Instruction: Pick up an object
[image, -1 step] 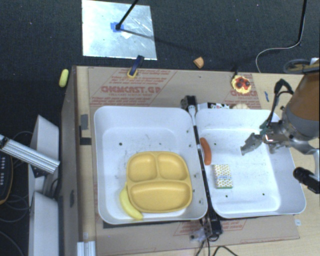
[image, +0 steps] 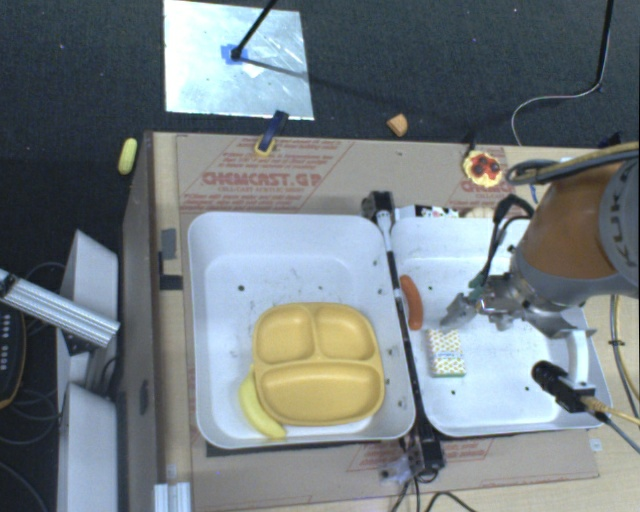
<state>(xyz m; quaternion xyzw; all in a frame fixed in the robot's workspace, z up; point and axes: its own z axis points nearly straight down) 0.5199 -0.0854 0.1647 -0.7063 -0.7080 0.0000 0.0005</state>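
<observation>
Nearest you, the yellow three-compartment plastic plate (image: 318, 362) fills the left bin. In the right bin, the orange sausage-shaped toy (image: 411, 301) lies lengthwise, just left of the gripper (image: 466, 308); jaw state: cannot tell.

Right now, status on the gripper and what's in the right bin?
Gripper low over right bin, nothing seen between fingers. Orange sausage-shaped toy at the bin's left wall, patterned block just below gripper. Both lie loose, nothing blocking.
</observation>
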